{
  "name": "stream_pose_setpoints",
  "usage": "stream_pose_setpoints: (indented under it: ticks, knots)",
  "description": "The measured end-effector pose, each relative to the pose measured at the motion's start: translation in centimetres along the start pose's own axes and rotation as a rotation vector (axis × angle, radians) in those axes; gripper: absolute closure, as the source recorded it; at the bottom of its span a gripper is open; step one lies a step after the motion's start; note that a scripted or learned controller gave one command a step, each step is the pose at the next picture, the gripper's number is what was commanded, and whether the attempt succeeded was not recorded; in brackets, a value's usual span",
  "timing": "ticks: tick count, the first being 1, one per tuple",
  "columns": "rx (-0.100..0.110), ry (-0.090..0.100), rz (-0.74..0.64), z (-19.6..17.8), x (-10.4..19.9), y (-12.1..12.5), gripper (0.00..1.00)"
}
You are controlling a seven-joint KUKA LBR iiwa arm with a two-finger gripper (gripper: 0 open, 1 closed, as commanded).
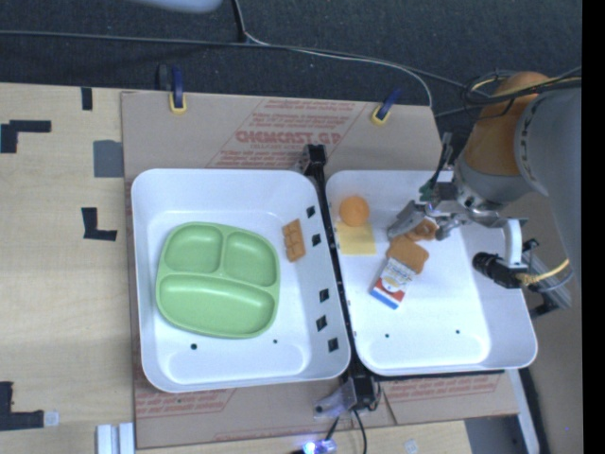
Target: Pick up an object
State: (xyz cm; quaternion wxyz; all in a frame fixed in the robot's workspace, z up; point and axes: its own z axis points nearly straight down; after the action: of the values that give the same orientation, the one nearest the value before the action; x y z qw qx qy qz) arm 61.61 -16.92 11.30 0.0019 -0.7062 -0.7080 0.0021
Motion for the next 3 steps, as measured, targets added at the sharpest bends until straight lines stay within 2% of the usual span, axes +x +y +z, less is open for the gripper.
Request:
stream_pose_setpoints:
  ticks: [1, 2, 3]
  knots:
    - [-0.005, -0.002, 0.000, 2.9, 0.0, 0.0, 0.00]
    - [-0.009, -0.004, -0.001, 1.6, 0.0, 0.2, 1.00]
    - [-0.009, -0.001, 0.001, -2.9, -0.6, 0.4, 1.00]
